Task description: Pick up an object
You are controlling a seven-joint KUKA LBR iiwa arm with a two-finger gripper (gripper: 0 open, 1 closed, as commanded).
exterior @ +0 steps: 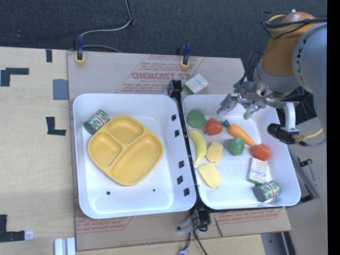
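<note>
Hovering: gripper (pixel 237 104) hangs over the back of the right bin (pixel 284 187), arm reaching in from the right
Fingers: spread apart, nothing between them
Nearest items: toy carrot (pixel 242 133) just below the fingertips; red tomato (pixel 213 126) and green broccoli (pixel 195 119) to its left
Mid bin: banana (pixel 198 144), corn piece (pixel 214 152), green pepper (pixel 236 146), red fruit (pixel 261 152), yellow lemon-like piece (pixel 210 175)
Front right corner: patterned packet (pixel 258 169), small can (pixel 267 190) just beside it
Left bin (pixel 85 195): yellow divided plate (pixel 125 150), second can (pixel 96 121) touching its back-left edge
Behind bins: small packet (pixel 196 83) on cardboard
</note>
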